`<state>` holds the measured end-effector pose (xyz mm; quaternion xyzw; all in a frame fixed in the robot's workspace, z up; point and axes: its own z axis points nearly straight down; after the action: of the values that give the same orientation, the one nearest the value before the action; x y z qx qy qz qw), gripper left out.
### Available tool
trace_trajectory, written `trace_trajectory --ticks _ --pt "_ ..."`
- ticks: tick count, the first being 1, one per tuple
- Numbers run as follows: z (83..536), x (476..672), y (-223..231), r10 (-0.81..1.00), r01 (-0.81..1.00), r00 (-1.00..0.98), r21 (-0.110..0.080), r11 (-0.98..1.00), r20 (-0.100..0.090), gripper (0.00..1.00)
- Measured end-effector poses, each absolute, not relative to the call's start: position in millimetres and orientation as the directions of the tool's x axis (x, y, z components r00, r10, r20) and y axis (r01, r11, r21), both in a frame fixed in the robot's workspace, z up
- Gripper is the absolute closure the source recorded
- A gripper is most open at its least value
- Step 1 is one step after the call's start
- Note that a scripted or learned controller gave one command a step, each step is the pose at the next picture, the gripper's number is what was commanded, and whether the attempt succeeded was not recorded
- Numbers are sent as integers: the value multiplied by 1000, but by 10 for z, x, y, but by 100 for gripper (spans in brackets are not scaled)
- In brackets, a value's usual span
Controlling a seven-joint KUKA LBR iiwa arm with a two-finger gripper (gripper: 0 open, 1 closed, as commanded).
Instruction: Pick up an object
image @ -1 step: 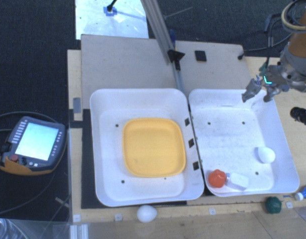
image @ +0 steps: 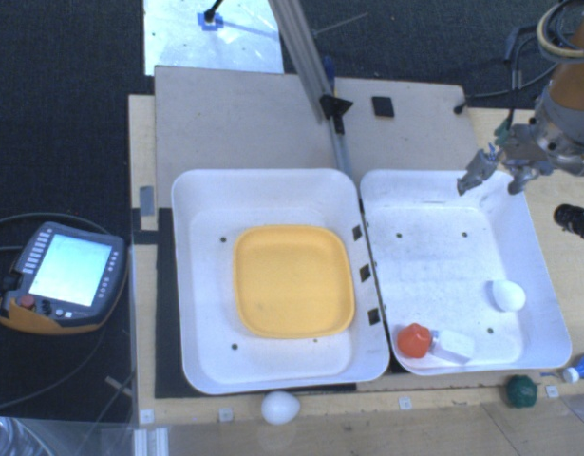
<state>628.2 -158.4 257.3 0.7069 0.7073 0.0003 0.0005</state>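
Observation:
A white egg-shaped object (image: pixel 507 295) lies at the right side of the right bin (image: pixel 434 207). An orange-red round object (image: pixel 414 340) sits at that bin's front left, touching a flat white piece (image: pixel 453 346). In the left bin (image: pixel 197 255) rests a square yellow plate (image: pixel 294 279). My gripper (image: pixel 494 179) hangs over the right bin's far right corner, well above and behind the egg. Its two fingers stand apart, open, with nothing between them.
A white egg (image: pixel 280 408) lies on the bench in front of the left bin. A dark green ball (image: pixel 521 390) and a blue-tipped item (image: pixel 581 370) sit by the right bin's front right corner. A teach pendant (image: pixel 59 276) rests at far left. A metal pole (image: pixel 306 41) slants behind the bins.

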Motion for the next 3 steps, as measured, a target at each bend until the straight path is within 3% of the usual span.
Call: trace_trajectory --ticks 1,3 --pt "2057 6377 -1559 1000 1000 -1 -3 1 1 0" --pt "1210 6322 -1538 1000 1000 0 -2 0 0 0"
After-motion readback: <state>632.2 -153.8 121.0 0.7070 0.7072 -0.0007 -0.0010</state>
